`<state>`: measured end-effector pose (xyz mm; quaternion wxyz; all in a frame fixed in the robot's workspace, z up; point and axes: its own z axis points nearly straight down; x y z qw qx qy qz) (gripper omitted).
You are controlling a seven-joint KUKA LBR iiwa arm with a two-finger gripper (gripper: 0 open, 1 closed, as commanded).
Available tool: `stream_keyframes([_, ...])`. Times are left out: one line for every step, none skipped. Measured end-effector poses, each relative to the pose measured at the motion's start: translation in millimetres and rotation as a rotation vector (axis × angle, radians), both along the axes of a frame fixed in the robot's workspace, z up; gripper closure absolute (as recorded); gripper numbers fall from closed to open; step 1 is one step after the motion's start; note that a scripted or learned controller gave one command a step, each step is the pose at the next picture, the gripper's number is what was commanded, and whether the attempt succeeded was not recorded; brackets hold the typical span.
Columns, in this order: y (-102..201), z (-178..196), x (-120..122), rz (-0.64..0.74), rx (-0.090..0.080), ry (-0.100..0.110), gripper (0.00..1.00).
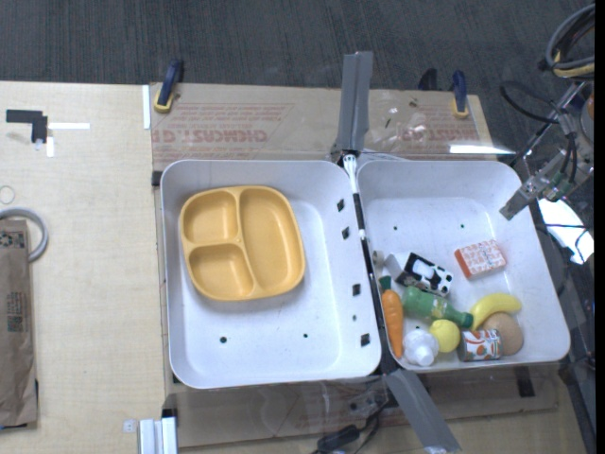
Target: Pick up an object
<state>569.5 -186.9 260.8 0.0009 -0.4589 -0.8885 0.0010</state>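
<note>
The right bin (444,192) holds a cluster of small things near its front. There is an orange carrot (392,321), a green bottle (427,303), a black-and-white cow toy (423,272), a yellow lemon (444,334), a banana (495,306), a brown egg-like ball (506,332), a red-and-white carton (479,345) and a white lump (421,350). A red patterned box (480,258) lies apart, further back. My gripper (523,200) hangs over the bin's far right rim, above and to the right of the red box, touching nothing.
The left bin (246,353) holds a yellow divided plate (243,243). A grey divider bar (354,102) runs between the bins at the back. Cables and arm parts (572,55) crowd the right edge. A brown paper bag (14,320) lies far left on the bench.
</note>
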Motion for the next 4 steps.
stream_keyframes([0, 0, 0, 0.000, 0.000, 0.000, 0.00])
stream_keyframes([25, -155, 28, 0.092, 0.002, 0.002, 0.00])
stream_keyframes([24, -149, 29, 0.089, 0.002, 0.002, 1.00])
stream_keyframes([1, -78, -18, 0.199, 0.001, 0.000, 1.00])
